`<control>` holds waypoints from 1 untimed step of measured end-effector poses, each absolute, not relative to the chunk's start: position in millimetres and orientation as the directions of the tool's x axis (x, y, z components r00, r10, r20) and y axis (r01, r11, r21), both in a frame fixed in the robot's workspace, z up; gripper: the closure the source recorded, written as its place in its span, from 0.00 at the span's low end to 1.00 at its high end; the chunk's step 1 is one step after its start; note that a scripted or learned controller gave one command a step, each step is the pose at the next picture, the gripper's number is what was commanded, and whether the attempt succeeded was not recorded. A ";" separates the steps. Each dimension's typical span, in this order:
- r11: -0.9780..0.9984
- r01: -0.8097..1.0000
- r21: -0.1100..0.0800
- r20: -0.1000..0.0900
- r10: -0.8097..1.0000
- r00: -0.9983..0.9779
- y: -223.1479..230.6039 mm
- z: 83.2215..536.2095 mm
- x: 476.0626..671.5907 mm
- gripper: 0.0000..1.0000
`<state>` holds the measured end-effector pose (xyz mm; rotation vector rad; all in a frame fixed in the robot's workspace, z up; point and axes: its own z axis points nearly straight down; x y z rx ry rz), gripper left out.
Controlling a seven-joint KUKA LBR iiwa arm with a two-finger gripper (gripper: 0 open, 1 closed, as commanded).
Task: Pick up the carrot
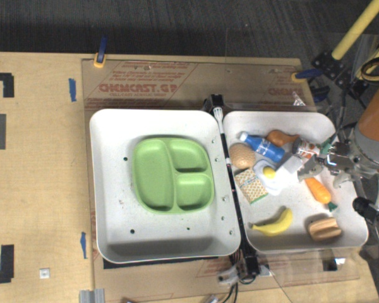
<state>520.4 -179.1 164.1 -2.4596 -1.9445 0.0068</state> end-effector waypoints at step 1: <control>-0.209 0.978 0.000 0.006 0.978 0.209 -200.4 95.8 551.5 0.00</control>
